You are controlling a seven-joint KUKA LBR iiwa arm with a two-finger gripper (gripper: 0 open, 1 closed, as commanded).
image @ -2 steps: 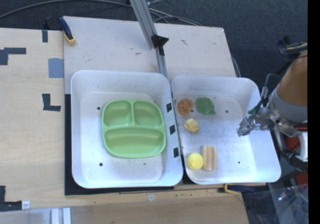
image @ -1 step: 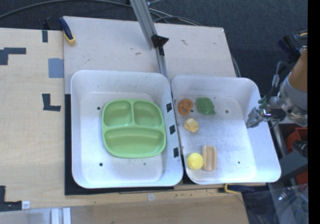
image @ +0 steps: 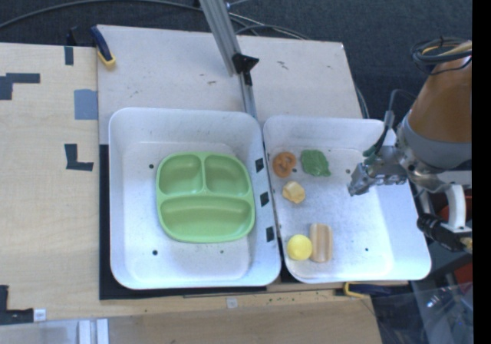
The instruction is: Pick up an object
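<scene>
Several small food pieces lie in the right bin [image: 383, 258]: an orange round piece [image: 285, 163], a green leafy piece [image: 314, 163], a pale yellow lump [image: 294, 193], a yellow ball [image: 299, 246] and a tan bread-like stick [image: 321, 243]. My gripper [image: 360, 181] hangs over the right half of that bin, to the right of the green piece and apart from every item. Nothing shows between its fingers.
The left bin [image: 130, 181] holds a green divided plate [image: 205, 196]. A slanted metal pole [image: 219, 12] rises behind the bins. A blue and yellow clamp [image: 103, 46] sits at the bench's far left corner. The arm's orange band [image: 449, 97] stands at the right.
</scene>
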